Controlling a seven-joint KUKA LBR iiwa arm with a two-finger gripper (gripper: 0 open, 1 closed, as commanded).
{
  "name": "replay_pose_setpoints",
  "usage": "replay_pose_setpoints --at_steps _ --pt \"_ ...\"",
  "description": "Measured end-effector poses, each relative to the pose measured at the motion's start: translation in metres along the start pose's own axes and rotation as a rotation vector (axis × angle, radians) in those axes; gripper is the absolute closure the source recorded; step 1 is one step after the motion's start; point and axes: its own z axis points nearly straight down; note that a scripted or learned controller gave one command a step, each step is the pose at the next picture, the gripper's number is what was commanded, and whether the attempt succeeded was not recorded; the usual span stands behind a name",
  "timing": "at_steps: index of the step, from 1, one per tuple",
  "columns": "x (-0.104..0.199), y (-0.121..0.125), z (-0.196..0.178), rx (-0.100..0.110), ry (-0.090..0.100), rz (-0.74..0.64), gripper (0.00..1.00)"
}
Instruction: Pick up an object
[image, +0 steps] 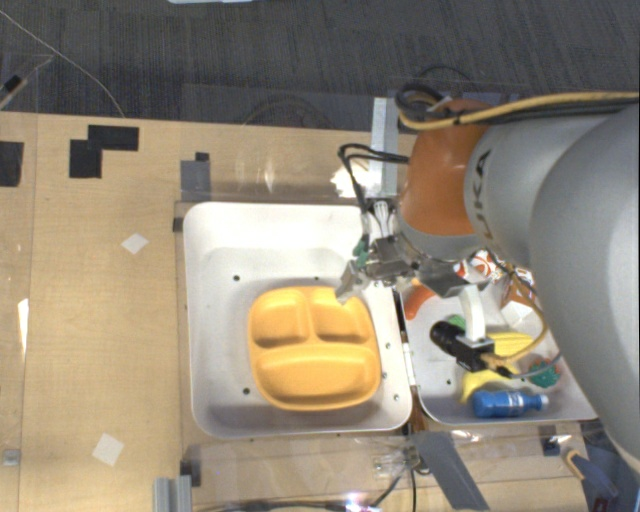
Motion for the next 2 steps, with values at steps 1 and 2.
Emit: replay_pose_setpoints --at_steps 1,2 --pt "0.004 -0.018 -0.031 -0.001 -0.001 -0.111 0.00" --pt "0.000 -0.032 -0.112 -0.008 -0.001 -0.172 0.00"
